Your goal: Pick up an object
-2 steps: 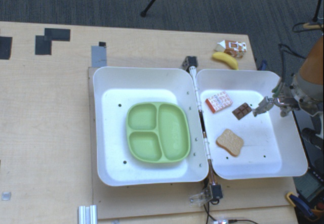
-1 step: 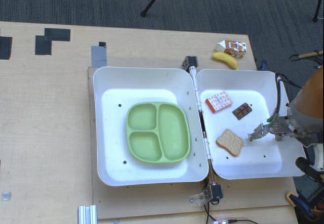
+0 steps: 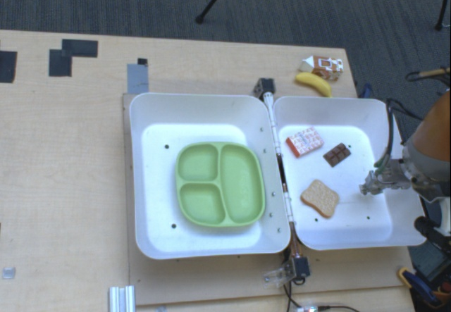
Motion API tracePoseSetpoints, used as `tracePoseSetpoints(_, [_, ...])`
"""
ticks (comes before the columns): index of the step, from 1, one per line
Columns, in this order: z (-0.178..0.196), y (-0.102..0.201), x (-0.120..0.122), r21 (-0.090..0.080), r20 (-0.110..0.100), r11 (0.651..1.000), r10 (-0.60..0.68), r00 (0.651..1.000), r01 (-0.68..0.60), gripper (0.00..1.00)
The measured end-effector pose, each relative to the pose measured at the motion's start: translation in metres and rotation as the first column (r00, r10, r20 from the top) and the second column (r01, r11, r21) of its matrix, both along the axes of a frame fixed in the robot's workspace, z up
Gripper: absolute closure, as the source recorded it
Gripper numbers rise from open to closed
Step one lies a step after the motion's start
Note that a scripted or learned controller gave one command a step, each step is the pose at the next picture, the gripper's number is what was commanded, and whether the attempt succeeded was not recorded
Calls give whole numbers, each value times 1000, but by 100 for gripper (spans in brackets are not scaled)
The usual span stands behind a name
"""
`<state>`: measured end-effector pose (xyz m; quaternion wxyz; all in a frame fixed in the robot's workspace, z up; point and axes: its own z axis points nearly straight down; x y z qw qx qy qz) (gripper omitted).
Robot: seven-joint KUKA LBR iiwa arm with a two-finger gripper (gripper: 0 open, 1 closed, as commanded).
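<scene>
Gripper (image 3: 371, 185), state unclear, hovers right of the bread slice (image 3: 320, 198): probably light, stiff plastic, best pinched across its edges.

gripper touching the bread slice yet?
Apart. The camera view shows bare white bin floor between the gripper and the bread slice in the right bin.

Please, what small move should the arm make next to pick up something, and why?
Probably shift the gripper left toward the bread slice. It sits at the right bin's right side, apart from every item, and the bread lies nearest, flat on the bin floor with free space around it.
</scene>
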<state>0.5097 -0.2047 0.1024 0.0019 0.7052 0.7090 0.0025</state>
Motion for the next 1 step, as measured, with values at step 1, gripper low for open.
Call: tracePoseSetpoints(1, [0, 0, 0, 0, 0, 1000, 0, 1000, 0, 0])
